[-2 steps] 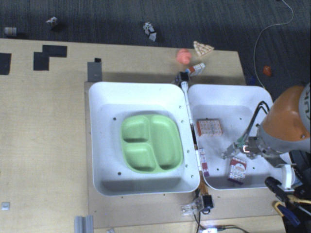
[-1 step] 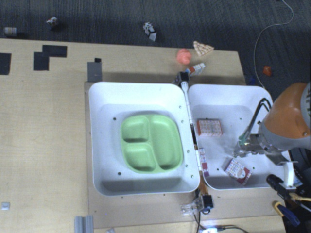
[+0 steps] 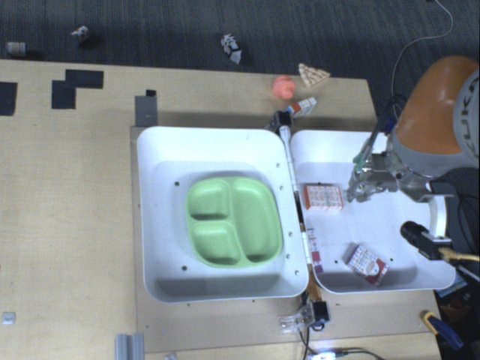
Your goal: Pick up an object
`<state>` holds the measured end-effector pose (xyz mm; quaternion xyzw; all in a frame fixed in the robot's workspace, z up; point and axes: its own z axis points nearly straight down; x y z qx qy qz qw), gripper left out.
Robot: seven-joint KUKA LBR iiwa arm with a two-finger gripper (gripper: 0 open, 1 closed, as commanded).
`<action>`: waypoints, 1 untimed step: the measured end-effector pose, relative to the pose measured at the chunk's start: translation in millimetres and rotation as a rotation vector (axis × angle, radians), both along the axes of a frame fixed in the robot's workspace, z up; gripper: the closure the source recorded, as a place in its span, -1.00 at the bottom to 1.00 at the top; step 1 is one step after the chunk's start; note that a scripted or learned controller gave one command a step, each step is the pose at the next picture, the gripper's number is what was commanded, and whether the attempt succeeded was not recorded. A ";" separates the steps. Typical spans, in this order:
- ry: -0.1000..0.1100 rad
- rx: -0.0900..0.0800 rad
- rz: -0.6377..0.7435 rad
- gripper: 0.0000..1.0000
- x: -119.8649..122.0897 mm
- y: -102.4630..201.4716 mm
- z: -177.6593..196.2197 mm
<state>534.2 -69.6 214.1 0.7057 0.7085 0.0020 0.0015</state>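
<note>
In the right bin lie two small boxes. One is a white and red box near the bin's left wall. The other is a red and white box tilted near the front wall. My gripper hangs over the right bin, just right of the first box, with its tips close to the bin floor. Nothing shows between the fingers. The left bin holds a green divided tray.
On the bench behind the bins lie a pink ball, a wedge-shaped toy and a small tube. The divider between the bins runs close to the white and red box.
</note>
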 end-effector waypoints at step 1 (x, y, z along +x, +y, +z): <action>0.000 -0.002 0.000 1.00 92.9 -68.4 19.5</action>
